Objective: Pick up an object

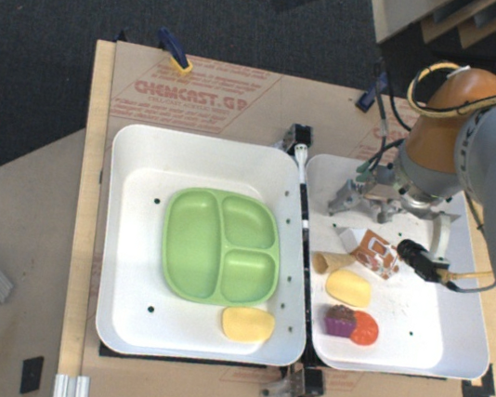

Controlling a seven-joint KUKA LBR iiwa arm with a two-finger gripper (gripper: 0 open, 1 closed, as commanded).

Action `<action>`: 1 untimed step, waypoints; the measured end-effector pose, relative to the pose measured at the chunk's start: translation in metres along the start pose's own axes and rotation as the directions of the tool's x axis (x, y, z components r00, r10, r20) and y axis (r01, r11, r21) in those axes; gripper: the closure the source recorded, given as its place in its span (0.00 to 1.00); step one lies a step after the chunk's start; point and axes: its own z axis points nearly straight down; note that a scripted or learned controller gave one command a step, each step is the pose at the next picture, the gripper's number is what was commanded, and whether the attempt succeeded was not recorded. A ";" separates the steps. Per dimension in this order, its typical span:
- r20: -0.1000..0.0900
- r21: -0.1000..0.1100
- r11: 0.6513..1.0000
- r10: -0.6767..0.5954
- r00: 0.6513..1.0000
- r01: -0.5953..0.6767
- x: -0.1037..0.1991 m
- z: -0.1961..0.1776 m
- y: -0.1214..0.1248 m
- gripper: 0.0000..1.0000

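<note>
My gripper [370,202]: over the right bin [463,347], grip state unclear.
Yellow piece [348,288]: right bin, beside purple [338,320] and red [364,330] pieces.
Green tray [221,247]: left of that bin.

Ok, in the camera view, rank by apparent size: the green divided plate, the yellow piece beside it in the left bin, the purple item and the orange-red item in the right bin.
1. Green divided plate, by far the largest.
2. Yellow piece.
3. Purple item and orange-red item: they look about alike, so no ranking between them.
</note>
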 end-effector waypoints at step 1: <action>-0.001 0.007 1.000 0.004 1.000 -0.004 -0.010 0.000 -0.029 0.00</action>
